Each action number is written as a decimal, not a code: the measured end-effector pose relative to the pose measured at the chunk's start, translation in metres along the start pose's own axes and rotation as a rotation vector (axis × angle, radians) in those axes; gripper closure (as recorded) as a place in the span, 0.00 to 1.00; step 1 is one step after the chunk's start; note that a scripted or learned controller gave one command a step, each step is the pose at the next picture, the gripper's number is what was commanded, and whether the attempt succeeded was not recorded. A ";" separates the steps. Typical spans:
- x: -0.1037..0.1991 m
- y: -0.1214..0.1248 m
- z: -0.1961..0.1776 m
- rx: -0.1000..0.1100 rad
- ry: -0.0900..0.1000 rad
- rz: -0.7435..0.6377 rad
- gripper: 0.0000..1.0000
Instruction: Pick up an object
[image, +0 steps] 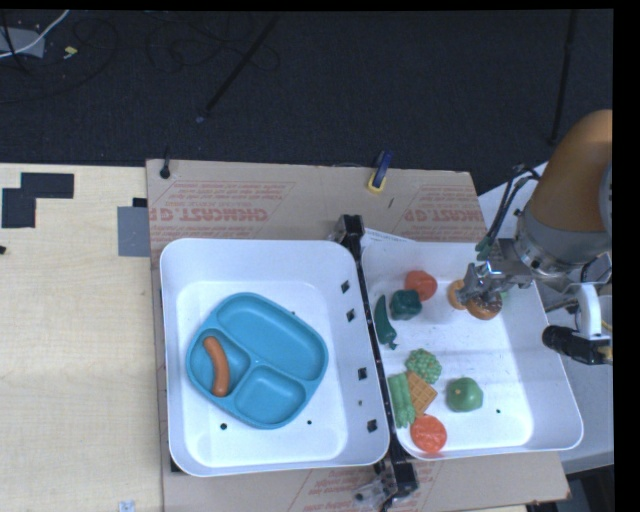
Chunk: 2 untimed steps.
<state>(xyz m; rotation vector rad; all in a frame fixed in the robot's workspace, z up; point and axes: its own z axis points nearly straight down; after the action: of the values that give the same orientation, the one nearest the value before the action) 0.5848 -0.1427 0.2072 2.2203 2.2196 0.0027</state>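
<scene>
Start with the grey arm with its orange band (572, 185), which reaches in from your right and hangs over the far right part of the right-hand shallow white bin (545, 420). Beside it, the left-hand white bin (185, 420) carries a blue moulded plastic tray with three compartments (275, 345), and an orange sausage-shaped toy (216, 364) lies in the tray's left compartment. In the right bin you have a loose scatter of toy food: a green apple-like piece (464, 394), a red round piece (428, 434) near the front edge, a green knobbly broccoli-like piece (424, 364), a dark teal lump (405, 304), a red-orange tomato-like piece (421, 285) and a slim dark green pod (382, 320) along the divider. The two-finger gripper (482, 290) sits right at a small tan and orange disc-shaped piece (484, 303), which looks to be the intended target; you cannot tell how wide the fingers stand or whether they have the disc between them. Judge that piece as light, stiff, smooth plastic, likely to skid or flip if pinched off-centre. Take it across its middle, edge to edge.
</scene>
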 end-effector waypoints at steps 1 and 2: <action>-0.001 0.000 -0.021 0.002 0.001 -0.001 1.00; 0.047 -0.002 -0.011 0.007 0.003 -0.003 1.00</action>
<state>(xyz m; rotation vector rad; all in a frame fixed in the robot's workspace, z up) 0.5832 -0.0958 0.2185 2.2212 2.2283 -0.0013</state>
